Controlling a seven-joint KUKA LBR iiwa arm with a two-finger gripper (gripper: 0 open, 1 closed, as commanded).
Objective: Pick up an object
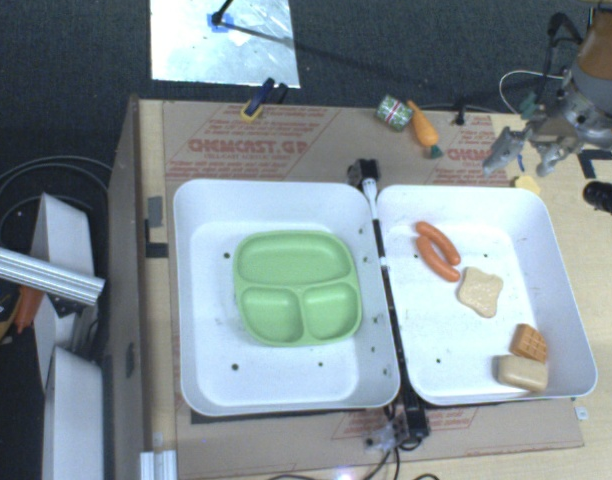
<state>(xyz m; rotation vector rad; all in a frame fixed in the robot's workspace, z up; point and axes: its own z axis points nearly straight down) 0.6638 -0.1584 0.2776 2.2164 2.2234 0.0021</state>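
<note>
Nearest the camera, bread roll (521, 372) sits at the right bin (561, 258) front edge — well below-left of the gripper (531, 155), whose fingers are spread and empty.

1. We see dark carpet floor (66, 58) around the bench.
2. We note a shiny metal sheet (224, 26) lying on it.
3. Black cables (46, 183) coil at left, beside white boxes (71, 368).
</note>
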